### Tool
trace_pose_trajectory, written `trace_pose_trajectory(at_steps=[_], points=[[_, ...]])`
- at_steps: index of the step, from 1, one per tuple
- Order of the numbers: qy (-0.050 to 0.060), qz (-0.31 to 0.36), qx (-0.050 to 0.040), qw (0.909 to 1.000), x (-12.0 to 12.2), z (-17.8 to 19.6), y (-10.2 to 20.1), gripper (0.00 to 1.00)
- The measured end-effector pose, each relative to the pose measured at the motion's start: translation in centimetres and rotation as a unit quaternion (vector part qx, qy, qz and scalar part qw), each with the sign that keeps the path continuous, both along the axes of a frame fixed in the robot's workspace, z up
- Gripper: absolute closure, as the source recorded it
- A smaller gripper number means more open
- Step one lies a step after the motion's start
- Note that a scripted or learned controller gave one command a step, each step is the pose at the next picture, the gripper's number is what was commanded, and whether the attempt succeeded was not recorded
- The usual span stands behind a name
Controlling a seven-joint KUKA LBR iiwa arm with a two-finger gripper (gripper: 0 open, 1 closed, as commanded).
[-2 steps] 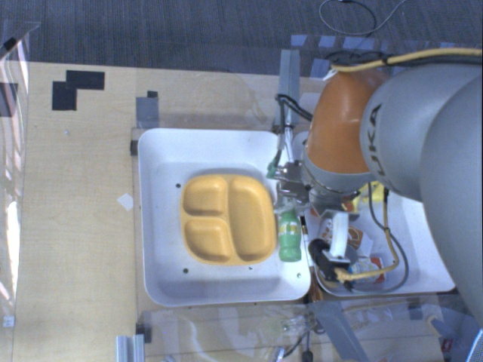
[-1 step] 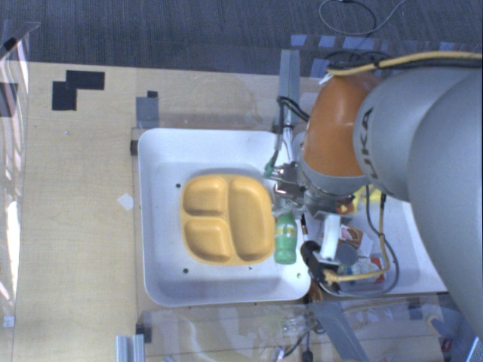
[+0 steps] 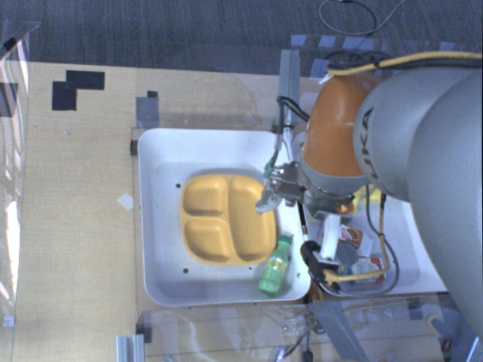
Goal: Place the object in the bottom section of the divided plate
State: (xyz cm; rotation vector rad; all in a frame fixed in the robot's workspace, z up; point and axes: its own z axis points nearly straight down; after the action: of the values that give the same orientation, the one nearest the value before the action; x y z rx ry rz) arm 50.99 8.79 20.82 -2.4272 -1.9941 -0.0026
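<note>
The pincer (image 3: 266, 200) hangs at the right rim of the yellow three-section plastic plate (image 3: 229, 219) — whether released or clenched, I cannot tell. A green plastic bottle (image 3: 275, 265) lies near the left white bin's (image 3: 162, 202) bottom-right corner — likely the object awaiting pickup.

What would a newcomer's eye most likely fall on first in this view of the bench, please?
Most likely the big grey arm with its orange band, which fills the right side and covers much of the right bin. Next, the yellow divided plate lying in the middle of the left white bin, with a green bottle lying beside the plate's lower right edge. The end effector hangs at the plate's right rim.
</note>
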Motion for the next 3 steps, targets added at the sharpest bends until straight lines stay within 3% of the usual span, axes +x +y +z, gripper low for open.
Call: trace_pose_trajectory(at_steps=[1,2,3], points=[[-0.001,0.002,0.0005,1.0,0.1,1.0,0.0,1.0],[-0.001,-0.026,-0.0005,0.9997,5.5,3.0,3.6,1.0],[0.0,0.053,-0.0002,0.9986,3.3,0.0,7.4,1.0]])
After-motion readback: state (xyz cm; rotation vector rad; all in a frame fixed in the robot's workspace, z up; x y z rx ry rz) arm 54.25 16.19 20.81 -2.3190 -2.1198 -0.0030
